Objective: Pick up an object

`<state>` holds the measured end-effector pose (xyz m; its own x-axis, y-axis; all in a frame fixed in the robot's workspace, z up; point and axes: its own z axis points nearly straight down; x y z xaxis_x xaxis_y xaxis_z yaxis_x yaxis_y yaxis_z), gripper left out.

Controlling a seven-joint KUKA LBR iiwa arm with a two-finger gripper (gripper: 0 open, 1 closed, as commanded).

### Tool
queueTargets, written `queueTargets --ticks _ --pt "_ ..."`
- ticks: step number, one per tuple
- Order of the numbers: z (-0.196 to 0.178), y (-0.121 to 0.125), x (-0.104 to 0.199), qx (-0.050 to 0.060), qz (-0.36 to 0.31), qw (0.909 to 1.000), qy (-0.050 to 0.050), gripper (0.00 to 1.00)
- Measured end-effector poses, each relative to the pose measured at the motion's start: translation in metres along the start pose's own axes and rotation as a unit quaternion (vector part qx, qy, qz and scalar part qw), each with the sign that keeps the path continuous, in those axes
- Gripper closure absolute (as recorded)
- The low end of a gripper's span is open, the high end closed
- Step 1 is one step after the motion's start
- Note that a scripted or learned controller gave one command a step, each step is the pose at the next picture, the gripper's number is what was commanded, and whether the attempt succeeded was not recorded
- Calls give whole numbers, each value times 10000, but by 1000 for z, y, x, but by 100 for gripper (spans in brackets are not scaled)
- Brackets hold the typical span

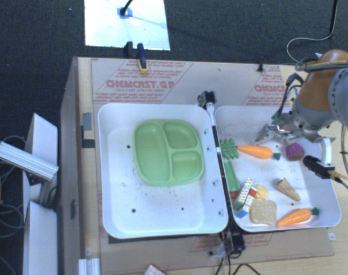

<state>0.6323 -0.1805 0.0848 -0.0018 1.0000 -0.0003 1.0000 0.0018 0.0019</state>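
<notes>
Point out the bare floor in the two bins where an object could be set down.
Left bin: bare floor all around the green divided plate, widest along the near edge. Right bin: open at the far-left corner, beyond the upper carrot. Crowded along its near edge: toast, lower carrot, blocks. End effector hovers over the far side.

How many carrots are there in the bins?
2. One carrot lies near the top of the right bin, just below the gripper. The other carrot lies at its bottom edge, beside the toast. More could be hidden under the arm.
</notes>
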Motion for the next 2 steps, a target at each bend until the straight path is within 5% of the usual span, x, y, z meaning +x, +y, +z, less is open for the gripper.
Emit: queueTargets --ticks 1,2 --pt "0 -1 78 -2 -10 10000 6 0" --pt "0 37 9 -8 1 10000 -7 0"
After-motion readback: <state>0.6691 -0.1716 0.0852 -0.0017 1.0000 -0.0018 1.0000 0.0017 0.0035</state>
